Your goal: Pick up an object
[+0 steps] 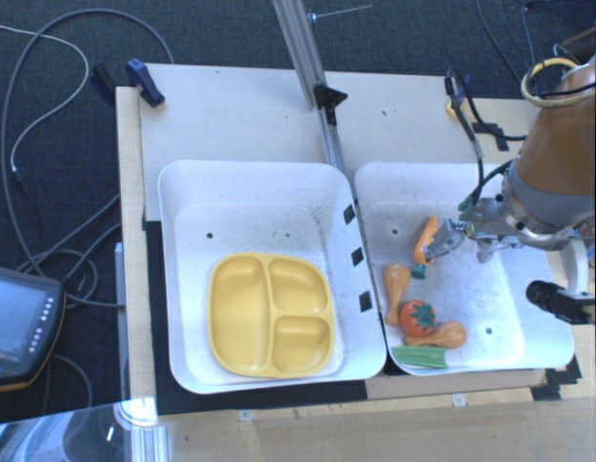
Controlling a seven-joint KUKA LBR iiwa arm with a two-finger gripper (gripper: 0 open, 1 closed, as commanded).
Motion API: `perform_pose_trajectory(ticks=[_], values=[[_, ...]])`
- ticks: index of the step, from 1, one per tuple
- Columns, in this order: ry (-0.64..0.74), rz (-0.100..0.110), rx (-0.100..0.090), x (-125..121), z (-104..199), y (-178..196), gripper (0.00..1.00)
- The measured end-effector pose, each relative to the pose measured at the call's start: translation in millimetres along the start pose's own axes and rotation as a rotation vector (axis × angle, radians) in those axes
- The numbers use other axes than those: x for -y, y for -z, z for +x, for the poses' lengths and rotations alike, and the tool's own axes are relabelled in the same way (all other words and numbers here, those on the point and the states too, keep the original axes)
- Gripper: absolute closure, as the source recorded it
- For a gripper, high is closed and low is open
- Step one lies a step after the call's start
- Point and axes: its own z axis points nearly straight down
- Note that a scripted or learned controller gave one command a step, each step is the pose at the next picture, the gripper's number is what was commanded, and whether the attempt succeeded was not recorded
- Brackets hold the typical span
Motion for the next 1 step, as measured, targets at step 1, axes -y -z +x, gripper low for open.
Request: perform_pose_trajectory(ticks=[1], values=[[0.0, -0.001, 0.0, -0.1, -0.1, 0.0, 0.0]])
